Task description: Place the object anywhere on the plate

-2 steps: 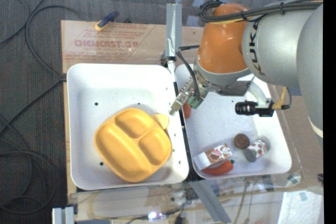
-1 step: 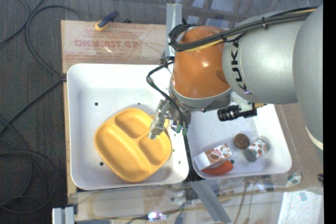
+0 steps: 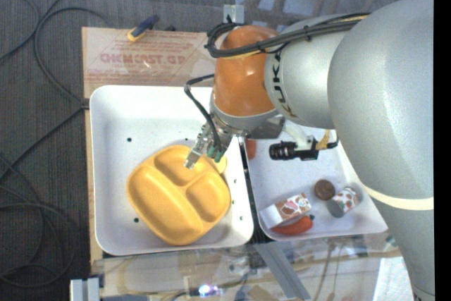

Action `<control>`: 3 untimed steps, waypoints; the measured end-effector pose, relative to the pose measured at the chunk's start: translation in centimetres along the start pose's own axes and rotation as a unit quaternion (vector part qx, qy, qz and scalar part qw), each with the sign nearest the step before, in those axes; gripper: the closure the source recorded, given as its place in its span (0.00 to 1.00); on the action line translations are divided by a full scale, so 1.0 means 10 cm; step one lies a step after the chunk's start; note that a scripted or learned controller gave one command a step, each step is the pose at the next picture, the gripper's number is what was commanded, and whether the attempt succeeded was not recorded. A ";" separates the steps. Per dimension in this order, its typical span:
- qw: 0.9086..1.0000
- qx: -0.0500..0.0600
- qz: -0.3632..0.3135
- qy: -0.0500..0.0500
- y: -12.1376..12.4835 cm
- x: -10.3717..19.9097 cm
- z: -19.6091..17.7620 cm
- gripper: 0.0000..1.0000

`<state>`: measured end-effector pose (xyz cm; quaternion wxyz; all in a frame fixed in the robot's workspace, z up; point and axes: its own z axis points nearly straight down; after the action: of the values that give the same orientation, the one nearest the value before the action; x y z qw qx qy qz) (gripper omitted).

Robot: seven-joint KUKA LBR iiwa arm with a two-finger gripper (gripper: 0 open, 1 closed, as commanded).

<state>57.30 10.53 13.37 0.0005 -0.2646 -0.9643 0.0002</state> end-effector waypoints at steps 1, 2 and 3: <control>0.999 0.000 0.037 -0.001 -0.33 0.01 -0.50 1.00; 0.999 0.000 0.037 -0.001 -0.33 0.01 -0.50 0.00; 0.999 0.000 0.036 0.000 -0.32 0.01 -0.59 1.00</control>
<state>55.60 7.83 19.23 0.0000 -0.2996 -0.9540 0.0000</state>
